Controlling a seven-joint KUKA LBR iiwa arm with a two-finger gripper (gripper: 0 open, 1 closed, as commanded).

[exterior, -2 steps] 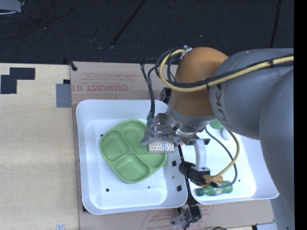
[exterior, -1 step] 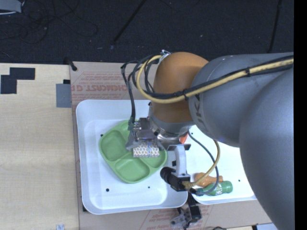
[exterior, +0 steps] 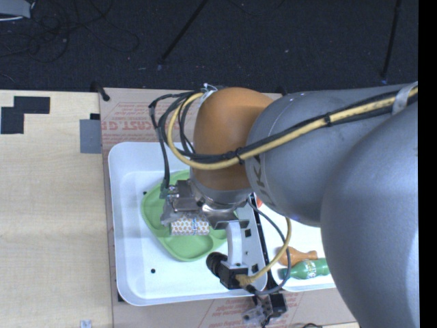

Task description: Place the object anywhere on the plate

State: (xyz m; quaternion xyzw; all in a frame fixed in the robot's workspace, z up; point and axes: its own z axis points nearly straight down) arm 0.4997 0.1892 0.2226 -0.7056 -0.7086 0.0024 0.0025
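Gripper [exterior: 183, 219] low over round green plastic plate [exterior: 179, 248], small checkered tan block [exterior: 189, 226] just beneath jaws, jaw state indiscernible; placement apparently near done, release unconfirmed.

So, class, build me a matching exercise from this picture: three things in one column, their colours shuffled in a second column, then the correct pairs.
Things:
1. plate
2. bin
3. band above the wrist

Colours:
A. white
B. orange
C. light green

Pairs: 1-C, 2-A, 3-B
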